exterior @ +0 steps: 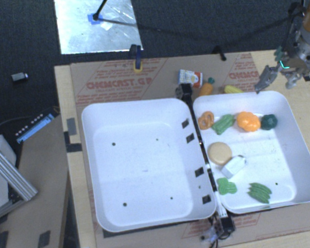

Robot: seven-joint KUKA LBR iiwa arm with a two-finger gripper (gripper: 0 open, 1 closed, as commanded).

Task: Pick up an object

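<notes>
Gripper up at the right bin's far right corner, fingers spread and holding nothing, with orange toy and dark green piece just below-left

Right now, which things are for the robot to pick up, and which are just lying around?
For the job: gripper; in the right bin, the orange toy, dark green ball, tan disc, white block, green pod.

Lying about: yellow clamp, foil sheet, yellow toy outside the bins.
</notes>
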